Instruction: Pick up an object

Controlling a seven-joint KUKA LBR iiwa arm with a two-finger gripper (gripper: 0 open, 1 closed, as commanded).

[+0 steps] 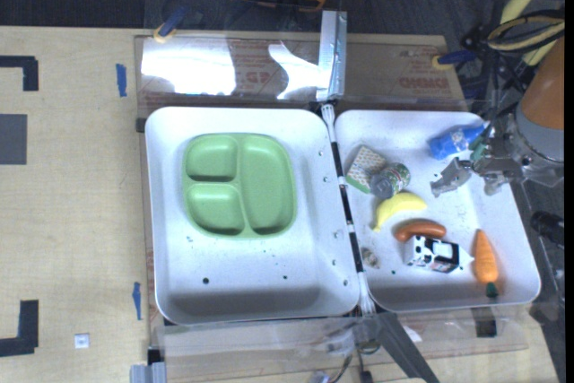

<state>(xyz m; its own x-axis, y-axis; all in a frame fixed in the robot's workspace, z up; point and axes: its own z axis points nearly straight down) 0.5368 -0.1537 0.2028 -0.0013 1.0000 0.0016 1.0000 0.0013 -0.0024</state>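
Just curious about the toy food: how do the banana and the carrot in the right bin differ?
The banana is yellow and curved; the carrot is orange and straight. The banana lies mid-bin beside a sausage; the carrot lies apart near the right wall. Both lie flat in the right bin.

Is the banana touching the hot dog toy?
Cannot tell. In the camera view the banana lies just above the hot dog toy, their edges meeting without a plain gap.

Two bins (pixel 170 282) white. Divided plate (pixel 239 184) in left bin pale green. In right bin: banana (pixel 399 209) yellow; carrot (pixel 485 258) orange, green-tipped; sausage (pixel 420 230) red-brown; cow figure (pixel 431 256) black-and-white patched; far object (pixel 451 142) blue; packet (pixel 363 166) chequered. Bench (pixel 72 193) light wood, black marks.
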